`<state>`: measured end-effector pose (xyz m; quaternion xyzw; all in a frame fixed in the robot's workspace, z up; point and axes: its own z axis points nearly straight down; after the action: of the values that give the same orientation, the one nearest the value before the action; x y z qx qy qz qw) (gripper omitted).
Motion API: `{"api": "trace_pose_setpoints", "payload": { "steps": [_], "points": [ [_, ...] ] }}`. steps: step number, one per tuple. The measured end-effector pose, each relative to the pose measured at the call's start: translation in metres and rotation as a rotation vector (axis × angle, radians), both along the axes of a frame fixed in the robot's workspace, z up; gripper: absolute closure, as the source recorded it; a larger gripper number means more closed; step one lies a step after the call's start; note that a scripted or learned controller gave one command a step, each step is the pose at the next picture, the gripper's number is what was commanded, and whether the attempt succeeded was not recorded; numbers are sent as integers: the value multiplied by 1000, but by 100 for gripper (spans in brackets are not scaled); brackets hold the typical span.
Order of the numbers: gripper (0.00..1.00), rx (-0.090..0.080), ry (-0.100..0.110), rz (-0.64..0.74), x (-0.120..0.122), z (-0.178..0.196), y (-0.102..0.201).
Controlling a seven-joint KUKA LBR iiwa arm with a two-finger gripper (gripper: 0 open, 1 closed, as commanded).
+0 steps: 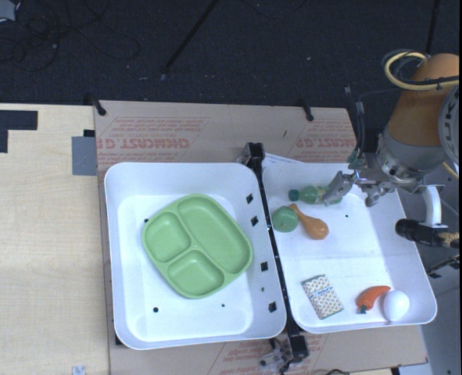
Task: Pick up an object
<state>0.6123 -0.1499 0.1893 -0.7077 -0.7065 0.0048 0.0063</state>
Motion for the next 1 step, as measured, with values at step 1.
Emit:
{"api": "trace_pose_setpoints", "payload": {
  "steps": [1],
  "points": [
    [0, -2, -15, 2, 3, 9, 0]
  ]
}}
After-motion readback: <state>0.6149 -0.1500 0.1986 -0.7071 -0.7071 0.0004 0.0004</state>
